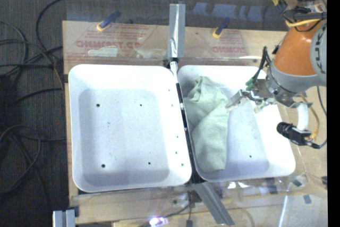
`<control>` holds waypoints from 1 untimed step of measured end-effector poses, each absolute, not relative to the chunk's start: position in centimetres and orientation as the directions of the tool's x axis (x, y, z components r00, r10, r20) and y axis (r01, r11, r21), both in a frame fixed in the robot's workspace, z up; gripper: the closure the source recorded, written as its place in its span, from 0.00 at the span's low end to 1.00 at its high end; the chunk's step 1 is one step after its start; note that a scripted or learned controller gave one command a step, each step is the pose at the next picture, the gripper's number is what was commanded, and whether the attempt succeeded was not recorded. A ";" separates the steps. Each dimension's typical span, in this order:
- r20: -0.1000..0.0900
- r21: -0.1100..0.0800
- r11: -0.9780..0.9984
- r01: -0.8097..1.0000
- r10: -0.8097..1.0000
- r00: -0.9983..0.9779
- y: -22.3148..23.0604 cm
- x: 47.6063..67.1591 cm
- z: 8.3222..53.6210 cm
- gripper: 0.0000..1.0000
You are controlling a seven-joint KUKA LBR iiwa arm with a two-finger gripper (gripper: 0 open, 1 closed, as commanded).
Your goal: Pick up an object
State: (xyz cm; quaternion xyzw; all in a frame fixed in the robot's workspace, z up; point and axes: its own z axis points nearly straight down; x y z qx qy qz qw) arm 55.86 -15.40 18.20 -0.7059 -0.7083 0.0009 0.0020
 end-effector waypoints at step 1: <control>-0.001 0.003 -0.112 0.994 0.994 0.112 -10.8 59.3 9.5 0.00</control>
